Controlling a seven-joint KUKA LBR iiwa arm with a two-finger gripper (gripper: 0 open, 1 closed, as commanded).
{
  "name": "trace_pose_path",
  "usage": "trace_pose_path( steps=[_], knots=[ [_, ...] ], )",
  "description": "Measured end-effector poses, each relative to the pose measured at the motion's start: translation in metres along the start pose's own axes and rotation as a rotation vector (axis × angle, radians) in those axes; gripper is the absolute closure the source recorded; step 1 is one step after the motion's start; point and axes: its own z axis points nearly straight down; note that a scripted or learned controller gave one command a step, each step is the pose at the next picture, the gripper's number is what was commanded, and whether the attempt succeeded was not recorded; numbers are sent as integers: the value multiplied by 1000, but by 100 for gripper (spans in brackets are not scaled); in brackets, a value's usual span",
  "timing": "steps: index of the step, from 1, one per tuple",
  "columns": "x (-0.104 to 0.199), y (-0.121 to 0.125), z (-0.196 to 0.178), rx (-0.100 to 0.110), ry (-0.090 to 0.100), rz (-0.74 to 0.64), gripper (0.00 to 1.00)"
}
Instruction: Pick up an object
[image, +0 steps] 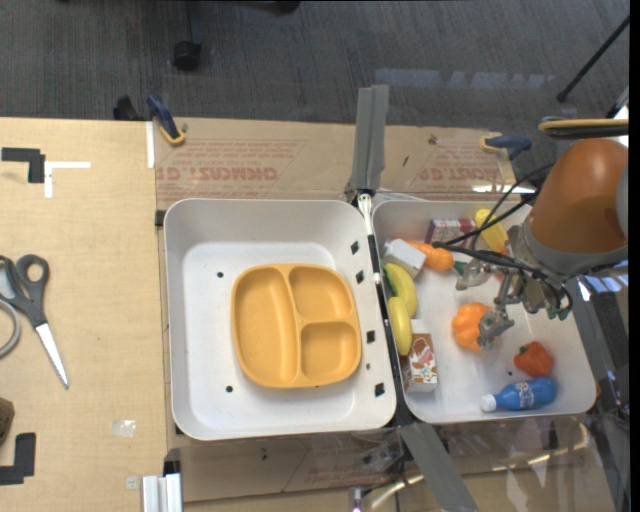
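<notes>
Right white bin (590, 385), right of frame: gripper (492, 326) touching orange fruit (466, 325) just leftward; finger spread impossible to tell.

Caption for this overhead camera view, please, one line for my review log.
Arm's gripper low over an orange fruit in the right bin; left bin holds a yellow divided plate.

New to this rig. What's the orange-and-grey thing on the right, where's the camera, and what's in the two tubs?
It is a robot arm; its gripper hangs low in the right bin, next to an orange fruit-like toy. One fixed camera looks down on the bench at a slant. The left bin holds a yellow divided tray. The right bin also holds a banana, a small carton, a red pepper and a blue bottle. Scissors lie on the bench. A grasp cannot be confirmed.
</notes>
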Motion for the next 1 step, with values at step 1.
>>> trace_pose_path(
  steps=[1],
  knots=[
    [-1,44,11,-9,17,58,0]
  ],
)
